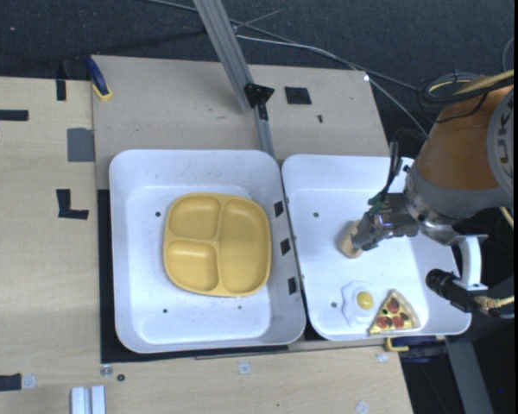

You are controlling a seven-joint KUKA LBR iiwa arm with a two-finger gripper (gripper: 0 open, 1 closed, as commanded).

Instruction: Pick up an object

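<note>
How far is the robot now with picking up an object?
Done: the gripper has reached the right bin and sits at a small tan object. In hand: nothing clearly held. Left: grasp and lift; the object, fried egg and pizza slice lie on the bin floor.

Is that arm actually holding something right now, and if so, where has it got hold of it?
Cannot be told. The gripper sits right at a small tan object in the right bin, but the view doesn't show a hold.

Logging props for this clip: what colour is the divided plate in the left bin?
Yellow; the plate shows plainly in the camera view.
</note>
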